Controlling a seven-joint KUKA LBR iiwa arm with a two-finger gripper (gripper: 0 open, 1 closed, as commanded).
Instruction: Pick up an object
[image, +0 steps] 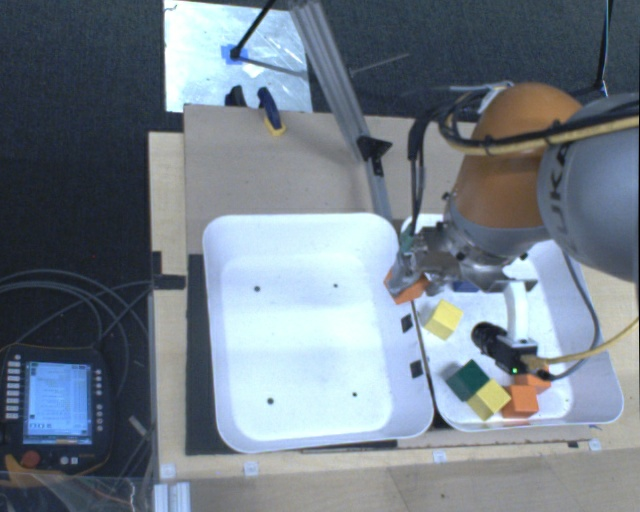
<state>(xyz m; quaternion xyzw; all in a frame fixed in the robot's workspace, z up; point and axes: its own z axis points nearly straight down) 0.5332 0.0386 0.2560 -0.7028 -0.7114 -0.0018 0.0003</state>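
The arm (545, 170) fills the upper right of the frame, its orange band above the right bin (590, 330). Its gripper (412, 272) sits at the centre of the frame, right over the seam where the two bins meet. An orange block (408, 291) shows just under the gripper's tip, at the upper left corner of the right bin, and it looks pinched between the fingers and raised a little off the bin floor, though the wrist hides much of the contact. So the fingers appear closed on this block; I would not call the grip certain.

The other pieces lie in the right bin, apart from the gripper: a yellow block (443, 320) just below and right of the held one, then, lower right, a green block (467, 380), a second yellow block (489, 399) touching it, and a second orange block (522, 398) beside that. The left bin (225, 330) holds no blocks. A pendant (55, 405) lies at lower left, off the bench (260, 160).

By my reading, the pick is largely made: one block seems grasped and barely lifted. What is left is to raise it well clear of the bin and show that the hold lasts.
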